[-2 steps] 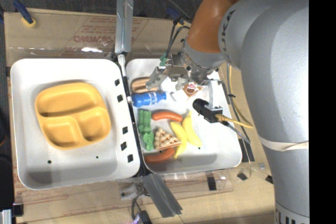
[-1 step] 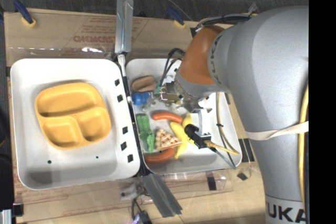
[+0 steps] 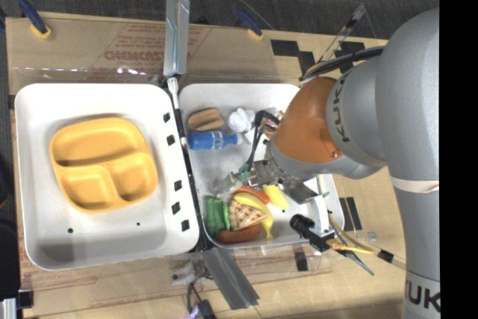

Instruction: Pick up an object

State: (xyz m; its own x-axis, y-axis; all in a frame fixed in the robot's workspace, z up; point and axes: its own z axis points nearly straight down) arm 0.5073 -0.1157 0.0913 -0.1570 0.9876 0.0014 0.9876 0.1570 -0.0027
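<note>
The right bin (image 3: 224, 95) holds several small things. A brown bun (image 3: 207, 118) and a crumpled white piece (image 3: 240, 119) lie at its far side, with a blue bottle (image 3: 213, 140) just below them. At the near side sit a green item (image 3: 217, 214), a waffle-like toy sandwich (image 3: 246, 211), a red sausage (image 3: 239, 235) and a yellow banana (image 3: 275, 196). My gripper (image 3: 250, 177) hangs low in the middle of this bin, just above the sandwich and beside the banana. The orange wrist band hides most of it.
The left bin (image 3: 37, 235) carries a yellow divided tray (image 3: 103, 162). A metal bar (image 3: 176, 33) stands at the back between the bins. The arm's grey body covers the right bin's right part.
</note>
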